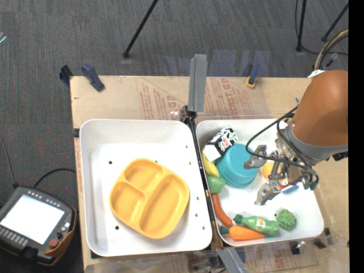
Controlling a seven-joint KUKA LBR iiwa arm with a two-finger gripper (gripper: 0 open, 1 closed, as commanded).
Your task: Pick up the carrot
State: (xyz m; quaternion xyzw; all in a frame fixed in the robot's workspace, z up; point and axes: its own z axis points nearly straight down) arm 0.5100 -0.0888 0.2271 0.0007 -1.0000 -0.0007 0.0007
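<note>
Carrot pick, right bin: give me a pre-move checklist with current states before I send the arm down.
1. Carrot located: ok, it lies along the front wall of the right bin.
2. Carrot free of clutter: not ok, the green bottle lies right against it and the red sausage ends beside its tip.
3. Gripper above the carrot: not ok, it hangs farther back, beside the blue bowl.
4. Gripper carrying nothing: ok, nothing sits between its fingers.
5. Fingers open: ok, they stand spread apart.
6. Green broccoli clear of the descent: cannot tell.
</note>
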